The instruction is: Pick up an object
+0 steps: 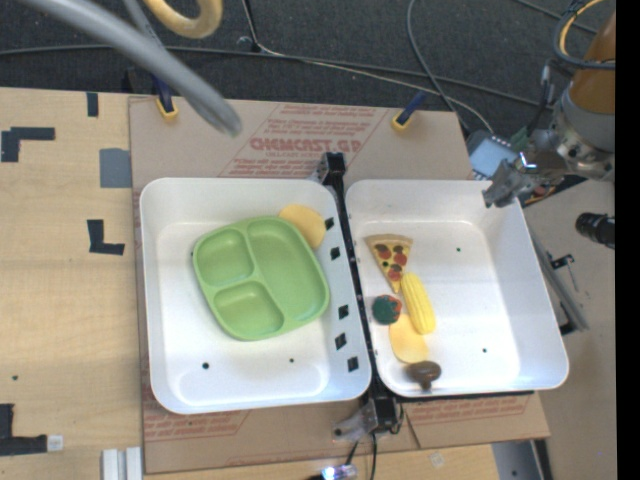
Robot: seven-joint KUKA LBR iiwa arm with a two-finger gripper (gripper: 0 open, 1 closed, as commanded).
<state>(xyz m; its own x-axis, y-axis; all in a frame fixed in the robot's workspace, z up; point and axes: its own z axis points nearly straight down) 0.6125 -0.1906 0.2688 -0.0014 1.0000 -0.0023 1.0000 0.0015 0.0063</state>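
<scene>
The right bin [500,268] holds a pizza slice [389,253], a yellow corn cob [417,302], a small green and red piece [386,310], a pale yellow flat piece [407,345] and a brown mushroom-like piece [425,373], all along its left side. My gripper [503,187] hangs over the bin's upper right corner, well away from those items. Nothing shows between its fingers.
The left bin [170,268] carries a green divided plate [261,278] and a yellow piece [304,224] at the plate's upper right. A black divider clip [334,173] sits between the bins. Cables run across the bench behind them.
</scene>
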